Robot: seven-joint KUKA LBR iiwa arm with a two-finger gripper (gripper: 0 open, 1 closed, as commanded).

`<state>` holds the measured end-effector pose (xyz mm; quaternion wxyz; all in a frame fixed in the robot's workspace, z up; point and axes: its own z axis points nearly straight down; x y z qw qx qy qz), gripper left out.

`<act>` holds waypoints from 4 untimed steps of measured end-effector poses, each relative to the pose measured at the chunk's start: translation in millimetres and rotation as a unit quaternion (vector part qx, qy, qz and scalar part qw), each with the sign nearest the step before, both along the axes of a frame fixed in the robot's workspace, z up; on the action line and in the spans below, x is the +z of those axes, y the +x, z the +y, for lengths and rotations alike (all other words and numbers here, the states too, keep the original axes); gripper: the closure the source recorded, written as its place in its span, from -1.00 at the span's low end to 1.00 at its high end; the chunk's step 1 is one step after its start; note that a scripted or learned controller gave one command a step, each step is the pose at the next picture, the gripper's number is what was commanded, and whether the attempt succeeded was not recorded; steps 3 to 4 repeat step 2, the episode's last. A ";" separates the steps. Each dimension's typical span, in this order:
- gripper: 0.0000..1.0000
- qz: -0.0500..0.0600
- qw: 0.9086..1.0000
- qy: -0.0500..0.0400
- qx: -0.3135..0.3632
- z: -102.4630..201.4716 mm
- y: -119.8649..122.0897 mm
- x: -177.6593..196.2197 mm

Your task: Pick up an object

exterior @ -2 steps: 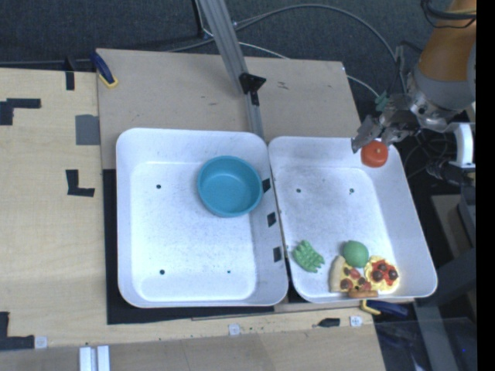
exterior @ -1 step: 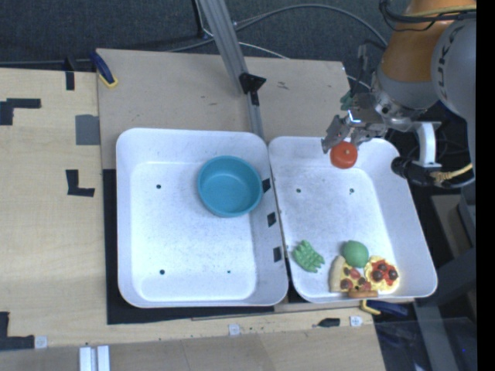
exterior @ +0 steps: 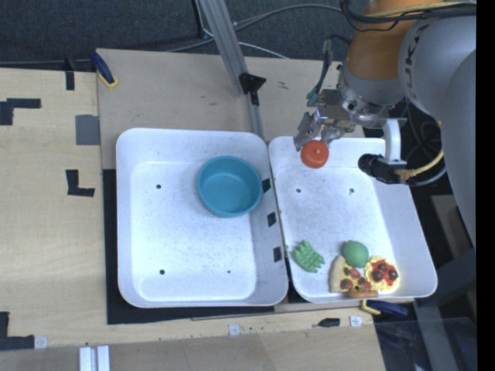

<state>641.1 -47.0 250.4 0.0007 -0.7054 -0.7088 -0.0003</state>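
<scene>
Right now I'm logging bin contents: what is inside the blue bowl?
The blue bowl in the left bin shows just its own blue floor; the near rim hides a sliver of the inside.

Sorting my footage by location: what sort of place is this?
Probably a robotics lab test bench: a wooden bench top marked with black tape, two white bins holding toy food and a blue bowl, loose cables behind.

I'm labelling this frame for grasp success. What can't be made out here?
- Camera view: whether the end effector grips the red ball; the contact is too small and blurred.
- What the yellow-and-red pieces are; too small.
- The arm's base, cut by the right edge.
</scene>
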 end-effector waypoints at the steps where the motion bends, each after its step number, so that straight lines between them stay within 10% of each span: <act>1: 1.00 0.000 1.000 0.000 0.000 56.6 -11.1 -0.3; 2: 1.00 0.001 1.000 0.000 0.000 114.8 -5.6 -12.4; 4: 1.00 0.001 1.000 0.000 0.000 114.8 -5.6 -12.4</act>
